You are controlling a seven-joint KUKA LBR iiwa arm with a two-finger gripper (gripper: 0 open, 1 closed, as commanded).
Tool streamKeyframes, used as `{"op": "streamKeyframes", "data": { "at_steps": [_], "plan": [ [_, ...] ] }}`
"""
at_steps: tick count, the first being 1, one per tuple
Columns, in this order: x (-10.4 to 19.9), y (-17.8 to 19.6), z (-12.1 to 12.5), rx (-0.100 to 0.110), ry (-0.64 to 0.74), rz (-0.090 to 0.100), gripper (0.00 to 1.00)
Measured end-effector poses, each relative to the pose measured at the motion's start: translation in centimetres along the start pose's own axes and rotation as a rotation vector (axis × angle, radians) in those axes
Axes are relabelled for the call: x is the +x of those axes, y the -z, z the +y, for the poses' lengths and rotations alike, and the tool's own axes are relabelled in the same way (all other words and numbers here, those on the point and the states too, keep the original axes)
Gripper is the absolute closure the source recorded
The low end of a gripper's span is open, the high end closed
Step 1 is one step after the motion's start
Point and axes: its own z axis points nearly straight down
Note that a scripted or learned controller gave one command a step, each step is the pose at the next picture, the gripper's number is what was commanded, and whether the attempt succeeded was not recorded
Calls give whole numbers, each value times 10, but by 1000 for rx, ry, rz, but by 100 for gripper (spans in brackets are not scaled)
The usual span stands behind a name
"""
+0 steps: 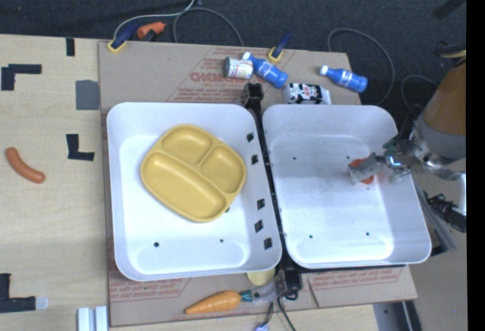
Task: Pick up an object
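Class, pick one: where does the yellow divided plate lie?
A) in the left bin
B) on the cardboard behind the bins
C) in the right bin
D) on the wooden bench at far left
A: the yellow divided plate rests on the floor of the left bin.
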Motion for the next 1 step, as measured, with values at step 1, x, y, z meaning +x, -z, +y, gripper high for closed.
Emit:
{"op": "streamKeyframes", "data": {
  "at_steps": [1],
  "plan": [
    [-2,-73,43,-1,0,-3,0]
  ]
}}
